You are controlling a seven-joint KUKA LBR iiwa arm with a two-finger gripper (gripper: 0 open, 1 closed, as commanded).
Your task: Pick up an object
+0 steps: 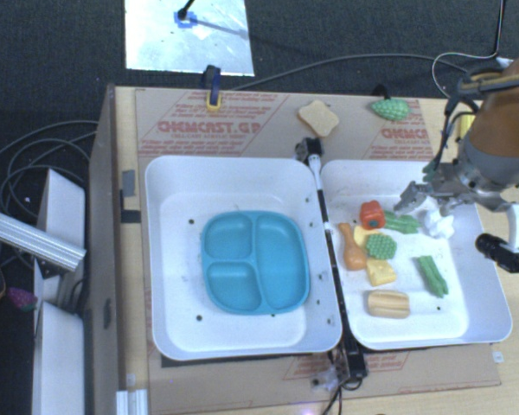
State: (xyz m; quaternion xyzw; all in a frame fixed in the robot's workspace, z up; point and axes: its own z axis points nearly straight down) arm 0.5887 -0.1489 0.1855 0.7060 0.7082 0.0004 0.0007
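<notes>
Here the grey two-finger gripper hangs over the right shallow white bin, near its back edge; can't tell if fingers are released or clenched. Just beside it: red plastic pepper, long green bean toy, crumpled white lump. Left shallow white bin has a blue 3-section plate; bins sit on the counter

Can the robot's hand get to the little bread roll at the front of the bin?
Probably yes. The bread roll lies by itself near the front of the right bin, with nothing on top. The hand hangs over the back of that bin, so the way looks free.
</notes>
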